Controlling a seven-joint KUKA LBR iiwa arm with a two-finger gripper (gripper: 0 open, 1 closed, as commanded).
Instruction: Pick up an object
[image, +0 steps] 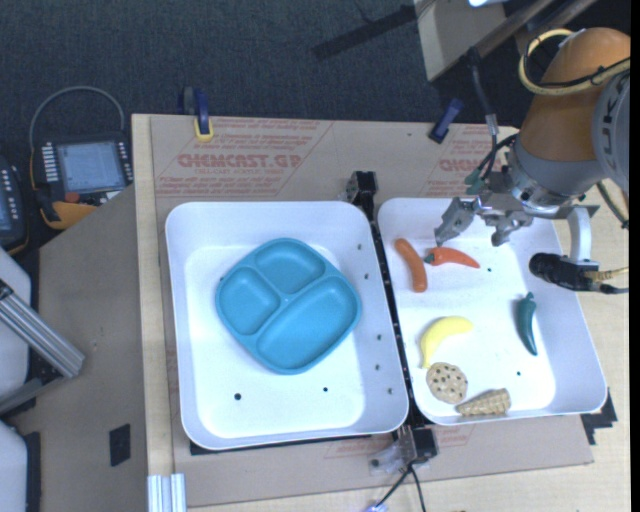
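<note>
— Gripper (478, 222) first: where is it, and what are its fingers doing?

— It hangs over the far part of the right bin (570, 395), fingers spread wide, one tip reaching down toward the stem end of the orange-red pepper (455, 258). Nothing sits between the fingers. My guess is that the pepper is the thing it is after, since it is the nearest piece, lying flat on the bin floor close to the far rim.

— What lies around it?

— Just beside it, toward the divider between the bins, an orange sausage-shaped piece (411, 265); whether the two touch I cannot tell. Nearer the front edge of the counter are a yellow banana (443, 336), a cookie (446, 381) and a wafer cone (486, 403), with a dark green pepper (526, 324) toward the right wall. All loose and spread out, which I judge leaves room for fingers to come down around a single item.

— And the left bin?

— The left bin (200, 240) holds a blue divided plate (288, 304), lying flat in its middle.

— The arm's pose?

— The arm (570, 120) reaches in from the right, far corner of the counter, orange band above the wrist, wrist bent downward so the gripper points at the bin floor.
</note>
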